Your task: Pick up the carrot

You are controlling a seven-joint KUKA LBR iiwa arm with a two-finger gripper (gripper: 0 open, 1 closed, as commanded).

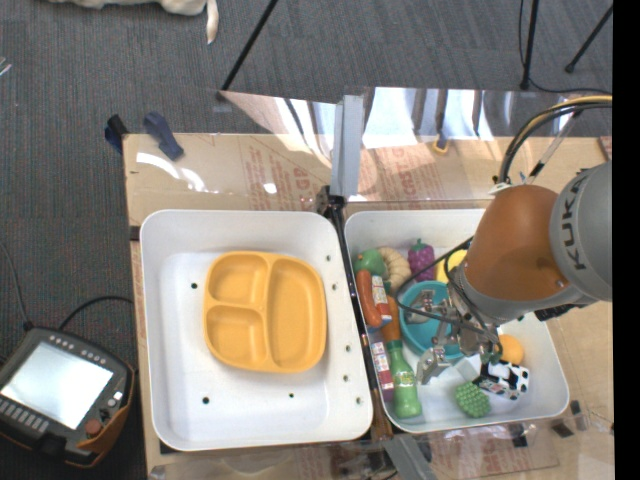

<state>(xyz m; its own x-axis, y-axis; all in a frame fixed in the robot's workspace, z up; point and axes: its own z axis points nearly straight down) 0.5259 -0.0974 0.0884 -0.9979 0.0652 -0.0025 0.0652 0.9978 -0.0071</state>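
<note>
- Overhead, the grey arm (560,248) with its orange band reaches into the right bin (555,378), the one beside the left bin (160,298) that bears a yellow divided plate (266,311).
- Its gripper (452,356) hangs over the teal bowl (425,308), fingers spread apart with nothing between them.
- The carrot (368,298) lies just left of the teal bowl, against the bin's left wall, well clear of the fingers.
- A green bottle (403,383) lies below the carrot, below-left of the bowl.
- A purple grape bunch (422,259) sits above the bowl.
- A black-and-white cow toy (503,379) and a spiky green toy (471,399) rest below-right of the bowl.
</note>
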